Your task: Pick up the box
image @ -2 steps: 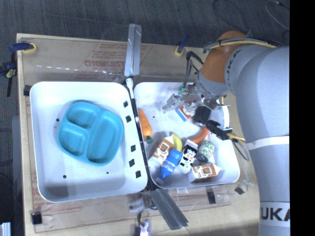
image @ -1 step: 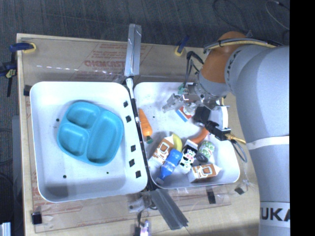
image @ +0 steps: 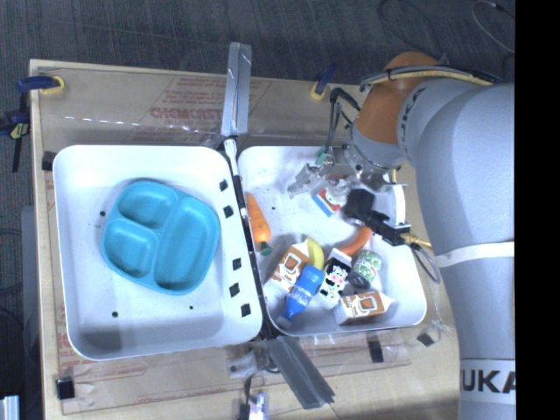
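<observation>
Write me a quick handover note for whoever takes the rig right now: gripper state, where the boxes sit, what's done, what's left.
Gripper: low over the back of the right bin, nothing visibly between its fingers.
Boxes: brown-and-white box at the right bin's front edge; a similar carton left of it, beside the banana and blue bottle.
Left bin: holds the blue divided tray.
Done: no box lifted.
Left: move toward the front, grasp a box, lift.

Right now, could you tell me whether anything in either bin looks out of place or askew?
Nothing looks spilled or damaged. The right bin holds a jumbled pile: a carrot against the divider, small cartons and a blue bottle tipped over.
</observation>
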You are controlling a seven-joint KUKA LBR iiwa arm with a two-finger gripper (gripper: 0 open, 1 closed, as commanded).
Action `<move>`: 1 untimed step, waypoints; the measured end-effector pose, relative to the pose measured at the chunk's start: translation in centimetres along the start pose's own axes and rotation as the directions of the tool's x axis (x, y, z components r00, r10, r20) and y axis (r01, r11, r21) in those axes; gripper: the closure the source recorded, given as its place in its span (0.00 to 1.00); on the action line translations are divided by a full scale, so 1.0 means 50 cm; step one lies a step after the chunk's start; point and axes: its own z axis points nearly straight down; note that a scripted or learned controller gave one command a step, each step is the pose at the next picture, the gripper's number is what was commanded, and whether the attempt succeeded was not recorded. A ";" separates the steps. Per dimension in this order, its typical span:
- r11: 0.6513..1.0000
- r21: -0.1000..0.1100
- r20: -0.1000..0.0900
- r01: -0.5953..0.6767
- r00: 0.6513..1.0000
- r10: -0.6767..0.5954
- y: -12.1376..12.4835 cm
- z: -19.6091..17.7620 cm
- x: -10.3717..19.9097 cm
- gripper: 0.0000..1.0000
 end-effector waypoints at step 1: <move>0.975 0.015 -0.002 -0.222 0.975 0.223 -0.004 0.002 0.137 0.00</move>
